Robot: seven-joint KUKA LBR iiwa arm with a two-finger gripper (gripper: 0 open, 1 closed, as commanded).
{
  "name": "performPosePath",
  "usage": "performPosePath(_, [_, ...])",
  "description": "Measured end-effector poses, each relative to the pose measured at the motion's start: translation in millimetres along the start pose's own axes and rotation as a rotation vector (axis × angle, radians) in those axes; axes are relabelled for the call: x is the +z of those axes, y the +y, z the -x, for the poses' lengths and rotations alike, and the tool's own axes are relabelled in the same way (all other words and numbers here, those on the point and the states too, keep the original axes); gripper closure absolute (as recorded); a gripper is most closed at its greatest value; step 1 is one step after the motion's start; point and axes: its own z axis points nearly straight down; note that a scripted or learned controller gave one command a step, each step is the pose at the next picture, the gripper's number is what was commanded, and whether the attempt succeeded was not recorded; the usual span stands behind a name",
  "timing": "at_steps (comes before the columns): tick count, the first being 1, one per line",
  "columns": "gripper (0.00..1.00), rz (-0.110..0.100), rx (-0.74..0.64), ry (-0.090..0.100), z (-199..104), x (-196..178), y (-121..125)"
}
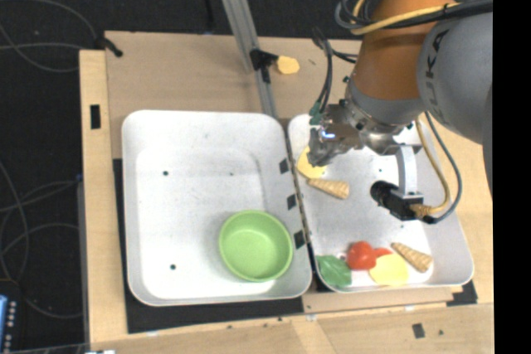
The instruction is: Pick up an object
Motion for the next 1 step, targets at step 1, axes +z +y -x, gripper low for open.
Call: performPosePath(1, [1.00, -0.003, 0.000, 0.001, -56.2, 20.1, -2.2])
